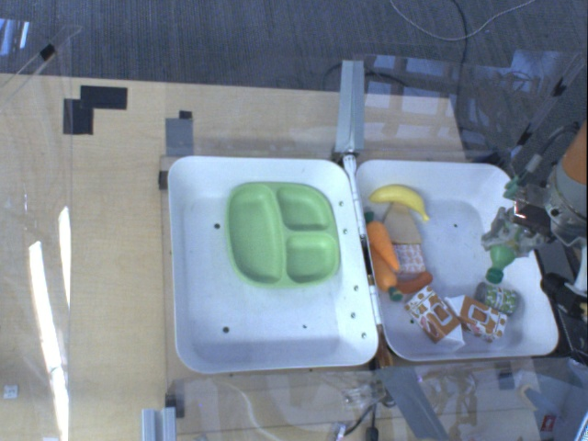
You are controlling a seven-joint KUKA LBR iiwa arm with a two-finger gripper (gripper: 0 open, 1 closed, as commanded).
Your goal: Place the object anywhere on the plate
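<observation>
Plate (279, 234): green, three compartments, lies in the left bin (197, 338), roughly in its middle, nothing on it.
Right bin (459, 186): holds all the loose items.
Banana (401, 197): yellow, near the bin's upper left corner.
Carrot (381, 246): orange, along the left wall, just below the banana.
Tan piece (401, 221): flat, between banana and carrot.
Sausage (413, 285): reddish, below the carrot, toward the bin's lower left.
Cartons (433, 313): two small orange-and-white patterned boxes, the second (484, 318) to its right, both near the front wall.
Bottle (497, 288): green-capped, lying near the right wall, just above the second carton.
Gripper (507, 230): over the right side of the right bin, above the bottle's cap; whether it is open or closed cannot be told, and nothing is seen held in it.
Arm (574, 177): enters from the right, orange band at the edge.
</observation>
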